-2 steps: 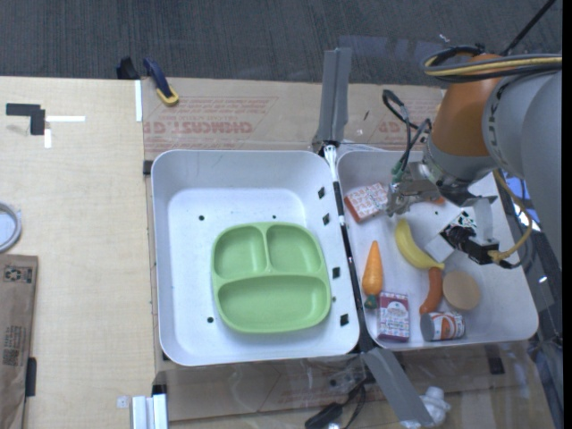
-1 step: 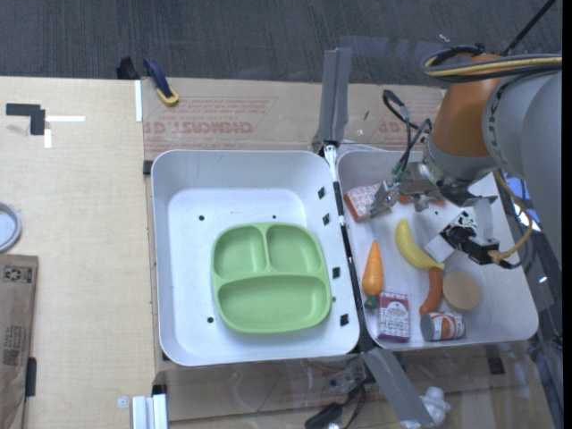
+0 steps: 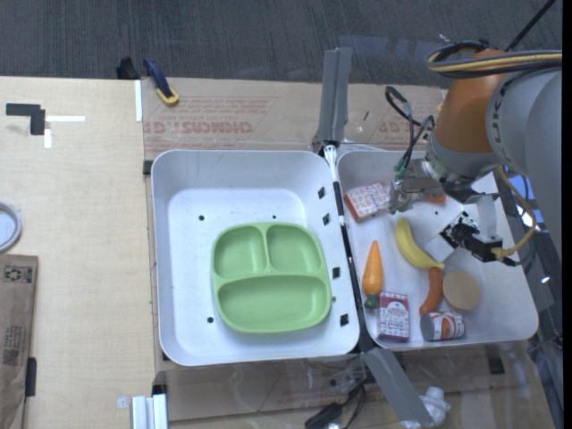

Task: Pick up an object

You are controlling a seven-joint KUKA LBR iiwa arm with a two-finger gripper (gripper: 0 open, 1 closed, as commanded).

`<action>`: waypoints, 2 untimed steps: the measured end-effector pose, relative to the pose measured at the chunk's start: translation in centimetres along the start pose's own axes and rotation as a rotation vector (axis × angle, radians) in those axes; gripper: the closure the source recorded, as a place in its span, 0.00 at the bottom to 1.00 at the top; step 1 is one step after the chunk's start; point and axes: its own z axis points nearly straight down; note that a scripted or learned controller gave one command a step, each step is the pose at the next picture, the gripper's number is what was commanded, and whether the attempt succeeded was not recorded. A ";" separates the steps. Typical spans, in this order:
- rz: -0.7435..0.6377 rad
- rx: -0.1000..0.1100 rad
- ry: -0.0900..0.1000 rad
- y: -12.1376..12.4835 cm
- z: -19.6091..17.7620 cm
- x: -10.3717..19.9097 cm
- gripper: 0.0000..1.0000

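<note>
**Gripper low over the right bin's far end, beside the red-and-white box**

You have no single named target; the candidates all lie in the right bin (image 3: 523,329). Nearest the gripper (image 3: 407,195) is a small red-and-white box (image 3: 365,201), flat and tilted, its printing too small to read. The gripper sits just to the right of it, over the bin's far end; you cannot tell how the gripper is set, as wrist and cables hide it, and nothing can be seen held in it.

Just nearer the camera lies a yellow banana (image 3: 413,247), curved and smooth. Left of it an orange carrot (image 3: 372,269) points up the bin, its green stub toward the near end. Below the carrot lies a second small carton (image 3: 394,317), red and white with a picture on its face, wording unreadable. To its right a can (image 3: 442,327) lies on its side with a red-and-white label, also illegible. A reddish sausage-shaped piece (image 3: 433,290) stands slanted above the can, beside a round tan disc (image 3: 462,290).

The left bin (image 3: 170,239) holds a pale green divided plate (image 3: 271,277), three compartments, matt plastic. Both bins are shallow, white and glossy.

Behind them on the bench (image 3: 71,204), cardboard shows mirrored red lettering you cannot make out reliably.
</note>
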 end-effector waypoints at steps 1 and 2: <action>0.395 0.002 0.000 2.6 -8.2 5.1 1.00; -0.255 0.000 0.002 -0.3 -8.3 4.4 1.00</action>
